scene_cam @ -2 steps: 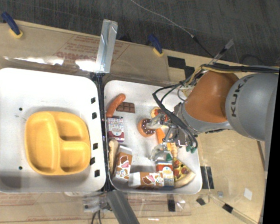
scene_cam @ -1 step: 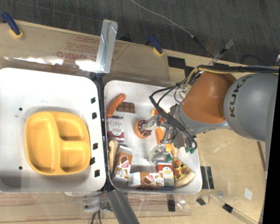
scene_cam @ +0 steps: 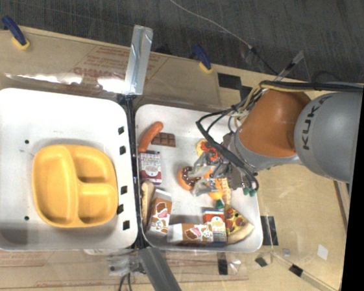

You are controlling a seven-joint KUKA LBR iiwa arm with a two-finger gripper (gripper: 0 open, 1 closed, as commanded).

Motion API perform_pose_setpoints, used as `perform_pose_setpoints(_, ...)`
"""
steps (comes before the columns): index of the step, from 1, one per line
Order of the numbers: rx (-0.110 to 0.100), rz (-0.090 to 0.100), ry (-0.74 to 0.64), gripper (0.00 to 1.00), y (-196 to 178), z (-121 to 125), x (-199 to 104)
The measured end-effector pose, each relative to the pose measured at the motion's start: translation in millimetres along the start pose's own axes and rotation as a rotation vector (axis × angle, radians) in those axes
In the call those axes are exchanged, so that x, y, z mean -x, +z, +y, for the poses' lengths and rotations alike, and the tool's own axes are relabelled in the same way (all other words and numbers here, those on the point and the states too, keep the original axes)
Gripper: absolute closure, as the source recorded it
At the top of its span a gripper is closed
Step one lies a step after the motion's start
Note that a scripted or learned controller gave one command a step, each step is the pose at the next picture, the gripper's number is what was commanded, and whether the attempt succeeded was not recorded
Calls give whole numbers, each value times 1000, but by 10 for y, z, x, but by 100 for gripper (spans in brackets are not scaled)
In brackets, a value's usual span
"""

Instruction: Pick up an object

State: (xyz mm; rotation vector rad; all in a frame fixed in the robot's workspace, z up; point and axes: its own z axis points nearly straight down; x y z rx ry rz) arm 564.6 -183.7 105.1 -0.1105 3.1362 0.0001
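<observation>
Tray (scene_cam: 73, 184) in left bin (scene_cam: 7, 128)

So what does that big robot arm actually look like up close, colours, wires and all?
The arm is a thick, rounded grey tube with black KUKA lettering on its side. Next to that comes a bulging orange band. Black cables loop out beside the orange part and run towards the gripper, a small cluster of metal parts with more thin wires around it.

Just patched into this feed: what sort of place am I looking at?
Probably a robot-grasping test bench: two white bins taped to a cardboard-covered bench, a KUKA arm over toy food, and a yellow divided tray.
</observation>
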Motion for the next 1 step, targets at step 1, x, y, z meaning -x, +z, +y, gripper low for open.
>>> perform_pose_setpoints(1,0,1,0,0,3,1,-2)
